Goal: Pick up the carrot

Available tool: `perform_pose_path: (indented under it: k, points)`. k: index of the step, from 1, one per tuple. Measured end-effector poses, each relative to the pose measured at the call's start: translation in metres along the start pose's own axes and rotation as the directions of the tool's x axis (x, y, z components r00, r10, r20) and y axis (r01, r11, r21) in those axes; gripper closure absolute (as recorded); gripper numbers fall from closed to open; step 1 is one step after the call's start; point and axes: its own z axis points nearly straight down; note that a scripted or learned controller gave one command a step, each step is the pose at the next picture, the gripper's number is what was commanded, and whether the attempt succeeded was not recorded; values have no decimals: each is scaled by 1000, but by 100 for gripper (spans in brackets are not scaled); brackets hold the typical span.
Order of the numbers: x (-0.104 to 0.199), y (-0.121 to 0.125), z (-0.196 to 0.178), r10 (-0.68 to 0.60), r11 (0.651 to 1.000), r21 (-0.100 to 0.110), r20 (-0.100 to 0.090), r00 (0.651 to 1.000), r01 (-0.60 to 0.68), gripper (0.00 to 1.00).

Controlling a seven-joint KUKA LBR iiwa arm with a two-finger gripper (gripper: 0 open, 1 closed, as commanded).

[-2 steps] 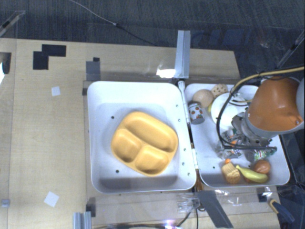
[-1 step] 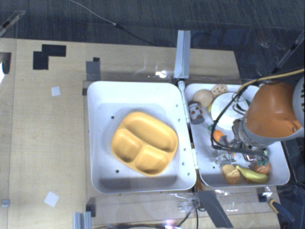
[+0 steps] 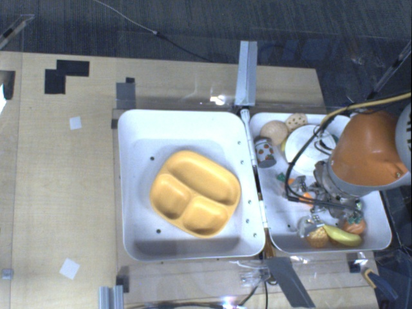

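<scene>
The fingers of the gripper (image 3: 329, 206) are tucked under the grey wrist and its orange band (image 3: 367, 150), so whether they are spread or closed, and whether anything sits between them, cannot be told from this slanted overhead view. The gripper hangs low in the right bin (image 3: 385, 240), right of centre in the frame, amid a tangle of black and orange cable.

The carrot (image 3: 299, 190) appears to be the small orange piece with a green tuft at its upper-left end, lying on the bin floor just left of the gripper. At this size it could be confused with the orange wiring next to it. Its long axis runs from upper left to lower right, with the orange end towards the gripper and the tuft pointing away, towards the divider between the bins.

That bearing is what the coming move turns on. The carrot sits to the frame-left of the tool, not plainly beneath it, so a grasp would likely need a short shift leftward and a closing line across the carrot's narrow width rather than along its length.

Below the gripper, a banana (image 3: 342, 235) lies along the lower wall with a brown lump (image 3: 316, 239) at its left end. They are close enough to get caught by mistake. The left bin (image 3: 129, 172) holds a yellow moulded piece (image 3: 194, 192), well apart from all this.
</scene>
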Motion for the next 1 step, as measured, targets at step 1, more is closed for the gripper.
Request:
perform_pose_path:
  k: [1]
  points:
    - [-37,-9,12,283,959,1,1,959,-283,0]
